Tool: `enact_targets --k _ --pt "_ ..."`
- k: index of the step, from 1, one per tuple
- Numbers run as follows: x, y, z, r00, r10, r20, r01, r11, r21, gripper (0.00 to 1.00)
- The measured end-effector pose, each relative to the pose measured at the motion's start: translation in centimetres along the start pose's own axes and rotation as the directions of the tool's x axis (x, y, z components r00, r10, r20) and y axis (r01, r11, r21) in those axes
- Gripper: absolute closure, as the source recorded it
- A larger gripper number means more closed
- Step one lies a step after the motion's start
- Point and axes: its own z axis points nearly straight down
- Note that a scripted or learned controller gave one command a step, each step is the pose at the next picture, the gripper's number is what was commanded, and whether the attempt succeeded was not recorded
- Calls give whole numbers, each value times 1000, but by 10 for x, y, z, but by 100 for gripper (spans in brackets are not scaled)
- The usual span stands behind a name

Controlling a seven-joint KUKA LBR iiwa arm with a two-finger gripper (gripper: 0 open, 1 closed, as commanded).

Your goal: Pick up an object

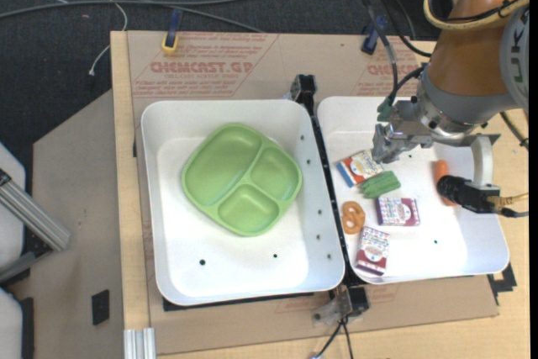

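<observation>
My gripper (384, 152) hangs over the right bin (479, 252), just above a small red, white and blue packet (357, 168) and a green block (379, 184) that lies beside it. Below them are a purple and white carton (398, 212), a pretzel (352, 217) and a red and white packet (373, 250). An orange piece (441, 170) lies further right. The arm's body hides the fingertips from above, and nothing shows between them.
The left bin (168, 248) holds a green divided plate (242, 178). A black ridge (324, 181) separates the two bins. Bare floor shows in the right bin's lower right part.
</observation>
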Motion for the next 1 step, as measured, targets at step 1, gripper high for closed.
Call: enact_targets --k 1 --pt "40 29 -2 1000 -1 -1 1 1000 -1 100"
